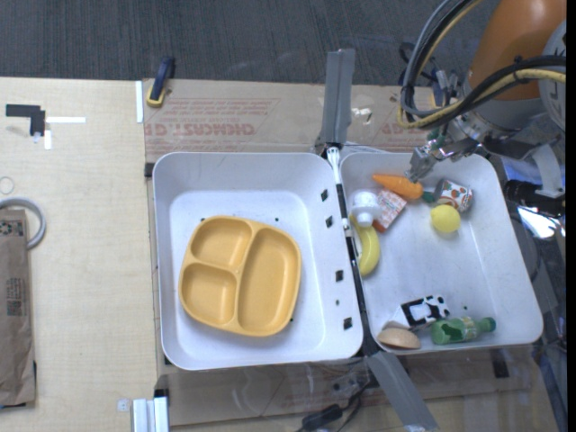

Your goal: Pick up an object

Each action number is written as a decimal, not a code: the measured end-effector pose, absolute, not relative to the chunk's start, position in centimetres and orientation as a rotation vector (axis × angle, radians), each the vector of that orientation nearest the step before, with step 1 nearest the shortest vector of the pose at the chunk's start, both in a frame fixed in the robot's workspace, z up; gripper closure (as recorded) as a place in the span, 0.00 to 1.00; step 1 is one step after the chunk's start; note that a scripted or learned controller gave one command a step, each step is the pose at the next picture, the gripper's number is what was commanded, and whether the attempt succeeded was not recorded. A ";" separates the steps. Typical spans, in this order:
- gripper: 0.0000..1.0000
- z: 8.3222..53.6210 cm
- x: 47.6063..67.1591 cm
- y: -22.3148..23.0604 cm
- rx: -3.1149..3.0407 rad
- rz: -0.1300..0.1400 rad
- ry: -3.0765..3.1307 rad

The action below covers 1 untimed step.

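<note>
A: Entry one, left bin (171, 268)?
B: One yellow divided plate (240, 275) with three compartments, lying flat near the bin's middle, slightly toward its left wall.

A: Entry two, right bin (504, 277), far end?
B: One orange carrot (398, 185) near the far edge. Beside it toward the divider, a small red-and-white packet (390, 209) and a white round piece (364, 207). Toward the far right corner, a small printed can (454, 193), tilted, and just nearer than it a yellow ball-like fruit (445, 219).

A: Along the divider?
B: One banana (367, 248), lengthwise against the bin's left wall, just below the white piece.

A: Near edge?
B: One black-and-white item (424, 310), a green bottle (463, 329) lying on its side, and a tan shell-like object (399, 337) at the near left corner.

A: Arm and gripper?
B: The arm (517, 25) enters over the bin's far right corner. The gripper (423, 163) hangs just above the carrot's thick end; the opening of its jaws cannot be told, and nothing is seen between them.
</note>
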State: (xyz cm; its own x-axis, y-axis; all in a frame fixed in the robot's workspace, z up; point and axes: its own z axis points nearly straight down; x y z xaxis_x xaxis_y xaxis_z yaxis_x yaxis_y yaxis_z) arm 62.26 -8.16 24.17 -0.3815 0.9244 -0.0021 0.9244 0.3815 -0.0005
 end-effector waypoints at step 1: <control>1.00 33.3 56.7 -12.6 1.264 -0.003 2.874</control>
